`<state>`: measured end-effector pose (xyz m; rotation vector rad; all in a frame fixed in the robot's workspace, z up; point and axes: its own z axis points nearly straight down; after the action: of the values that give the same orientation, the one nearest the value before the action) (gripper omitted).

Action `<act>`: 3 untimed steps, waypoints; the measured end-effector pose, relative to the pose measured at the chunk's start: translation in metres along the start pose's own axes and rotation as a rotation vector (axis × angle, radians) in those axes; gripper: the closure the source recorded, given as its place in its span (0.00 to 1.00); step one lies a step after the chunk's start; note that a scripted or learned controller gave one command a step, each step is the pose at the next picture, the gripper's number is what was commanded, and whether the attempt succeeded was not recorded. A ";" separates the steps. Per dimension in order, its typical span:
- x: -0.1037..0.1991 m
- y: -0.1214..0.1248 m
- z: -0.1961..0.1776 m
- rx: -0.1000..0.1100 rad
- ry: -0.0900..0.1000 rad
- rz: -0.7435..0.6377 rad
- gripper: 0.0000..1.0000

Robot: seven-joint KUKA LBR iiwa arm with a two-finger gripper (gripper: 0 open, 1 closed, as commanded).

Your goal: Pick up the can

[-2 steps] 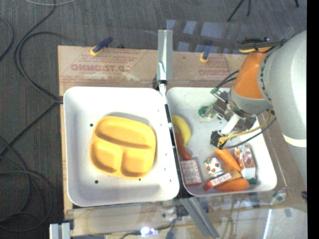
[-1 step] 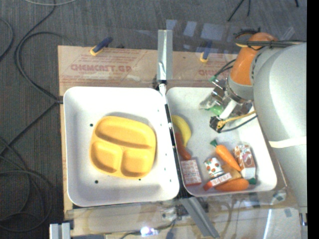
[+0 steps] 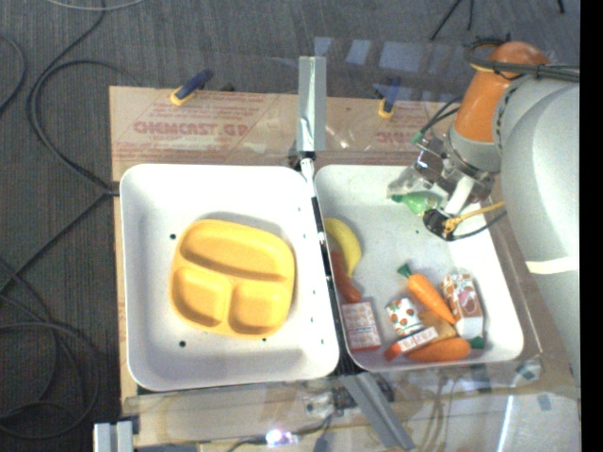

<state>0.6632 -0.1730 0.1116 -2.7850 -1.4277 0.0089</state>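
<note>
Right white bin [image 3: 513,342], near end: small red-and-white printed can [image 3: 404,314], hemmed by two orange carrots [image 3: 431,297], white carton [image 3: 361,325], juice box [image 3: 464,303]. Beyond: yellow banana [image 3: 345,243]. Far corner: gripper [image 3: 441,199]; finger spread cannot be told. Left bin: yellow compartment tray [image 3: 233,277].

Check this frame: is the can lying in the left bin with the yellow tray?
No: the can lies in the right bin among the carrots, while the left bin holds the yellow tray.

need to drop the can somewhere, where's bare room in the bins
Bare floor in the right bin between banana, carrot and gripper. Left bin: margins around the yellow tray. Crowded along the right bin's near edge, by the can.
</note>
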 end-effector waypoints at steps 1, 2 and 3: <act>0.004 -0.003 -0.007 0.006 -0.002 -0.006 1.00; 0.002 -0.002 -0.008 0.003 -0.003 -0.004 0.00; -0.025 -0.008 0.021 -0.011 -0.001 -0.033 0.00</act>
<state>0.6419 -0.1890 0.0909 -2.7702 -1.4791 0.0021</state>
